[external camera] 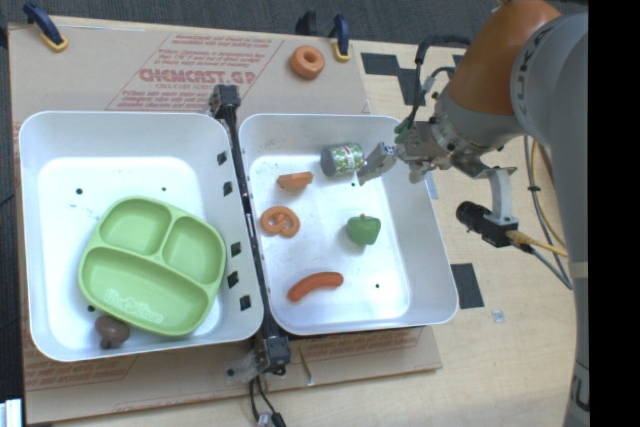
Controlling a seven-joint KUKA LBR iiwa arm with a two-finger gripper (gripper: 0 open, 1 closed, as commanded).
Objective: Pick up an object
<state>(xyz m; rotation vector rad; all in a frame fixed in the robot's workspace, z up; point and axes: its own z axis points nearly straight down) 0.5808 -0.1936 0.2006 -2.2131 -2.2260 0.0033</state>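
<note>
My gripper (pixel 378 161) hangs over the right bin's (pixel 425 245) far right corner, tilted toward the left. Just to its left lies a small green-labelled can (pixel 343 158) on its side, very close to the gripper tip; I cannot tell whether they touch. Also in this bin are an orange carrot-like piece (pixel 295 180), a pretzel (pixel 280 221), a green pepper (pixel 363 230) and an orange-red sausage (pixel 315 285). None of these is near the gripper.
The left bin (pixel 50 145) holds a green divided plate (pixel 152 265) and a small brown object (pixel 112 330) at its near edge. An orange ring (pixel 308 62) lies on the cardboard behind the bins. Black clips line the divider between the bins.
</note>
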